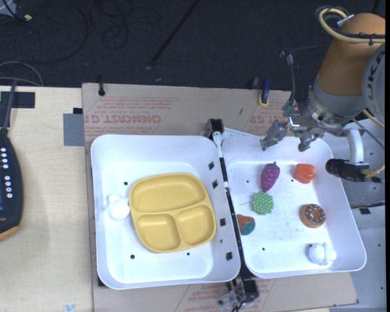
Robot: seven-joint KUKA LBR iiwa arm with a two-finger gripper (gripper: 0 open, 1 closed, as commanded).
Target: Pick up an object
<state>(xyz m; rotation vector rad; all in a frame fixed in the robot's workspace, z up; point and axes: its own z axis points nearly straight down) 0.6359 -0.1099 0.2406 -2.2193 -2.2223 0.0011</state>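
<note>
The gripper hangs over the far edge of the right bin, its two fingers spread wide with nothing between them. Just near of it, inside that bin, sits a purple grape bunch, and to its right an orange-red piece, the two a little apart. Nearer again there's a green knobbly ball, and tucked against the bin's left wall a small red-and-teal piece. A brown doughnut lies toward the right side, and a white lump rests in the near right corner. Over in the left bin, a yellow divided plate takes the middle, with a small white object touching its left rim.
</note>
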